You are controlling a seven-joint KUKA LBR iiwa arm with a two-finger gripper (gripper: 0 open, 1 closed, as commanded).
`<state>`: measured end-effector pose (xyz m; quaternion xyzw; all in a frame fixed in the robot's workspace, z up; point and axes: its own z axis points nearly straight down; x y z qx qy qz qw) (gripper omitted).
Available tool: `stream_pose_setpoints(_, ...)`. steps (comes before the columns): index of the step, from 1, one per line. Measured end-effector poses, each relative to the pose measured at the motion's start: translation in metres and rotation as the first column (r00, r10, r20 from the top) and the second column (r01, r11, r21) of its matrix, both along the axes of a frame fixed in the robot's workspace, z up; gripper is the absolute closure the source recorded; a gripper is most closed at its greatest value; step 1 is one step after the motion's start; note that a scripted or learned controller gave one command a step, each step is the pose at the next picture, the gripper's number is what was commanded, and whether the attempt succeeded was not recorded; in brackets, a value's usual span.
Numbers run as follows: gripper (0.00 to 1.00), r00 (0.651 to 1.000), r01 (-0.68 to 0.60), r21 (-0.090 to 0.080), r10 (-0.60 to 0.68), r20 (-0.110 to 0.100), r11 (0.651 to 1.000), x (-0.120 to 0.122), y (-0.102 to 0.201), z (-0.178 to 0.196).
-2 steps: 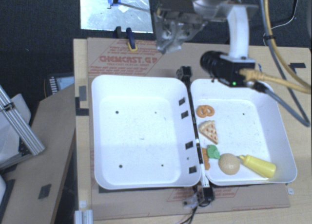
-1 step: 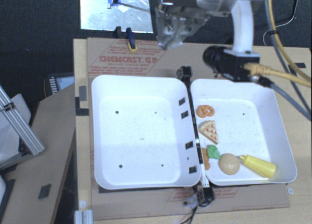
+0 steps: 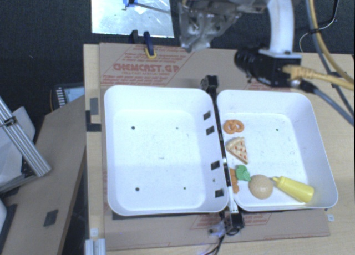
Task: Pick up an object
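Note:
The right bin (image 3: 299,132) holds several toy foods along its left and front sides. An orange pretzel (image 3: 233,126) lies near the divider, with a waffle-patterned wedge (image 3: 238,149) just in front of it. A green leafy piece (image 3: 242,172), a small orange piece (image 3: 233,182), a tan round bun (image 3: 260,186) and a yellow bottle (image 3: 294,188) lie near the front. My gripper (image 3: 195,33) hangs high above the bench behind the left bin, far from all of them, with nothing visible in it.
The left bin (image 3: 161,148) sits beside the right one, joined by black clips (image 3: 211,130) along the divider. A yellow and blue clamp (image 3: 150,46) holds the cardboard at the back. Cables (image 3: 316,74) run at the right rear.

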<state>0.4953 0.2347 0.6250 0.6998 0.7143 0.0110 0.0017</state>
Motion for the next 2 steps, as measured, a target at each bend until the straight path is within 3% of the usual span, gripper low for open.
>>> stream_pose_setpoints(2,1.00,1.000,-0.003,0.003,0.003,0.004,1.000,0.000,0.000,0.022)
